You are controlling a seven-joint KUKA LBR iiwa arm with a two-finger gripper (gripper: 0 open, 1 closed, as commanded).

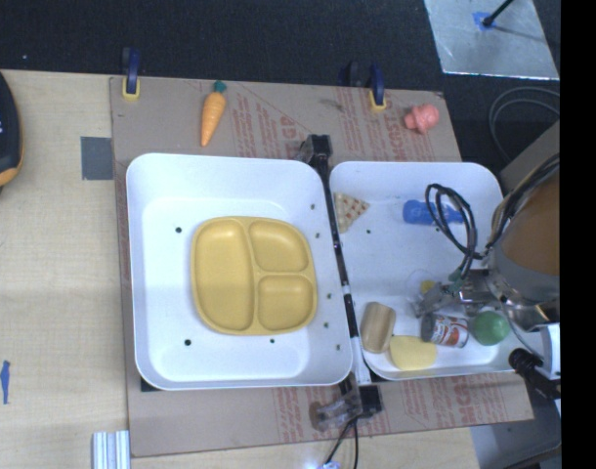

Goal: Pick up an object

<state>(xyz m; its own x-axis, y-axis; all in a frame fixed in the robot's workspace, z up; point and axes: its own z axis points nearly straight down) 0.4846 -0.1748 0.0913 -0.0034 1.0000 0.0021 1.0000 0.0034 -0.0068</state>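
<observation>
Light wooden bench (54, 291) under brown cardboard (278, 115) (clamped along its far edge), dark floor (230, 8) beyond.

A single fixed camera looks down from above at a slant, far enough back to take in the whole pale wooden surface (54, 291) and the brown cardboard sheet (278, 115) laid on it. Both shallow white plastic bins sit near mid-frame, the left bin (156, 262) beside the right bin (386, 179). Dark floor (230, 13) runs along the top edge. The grey arm (532, 233) enters from the right.
</observation>
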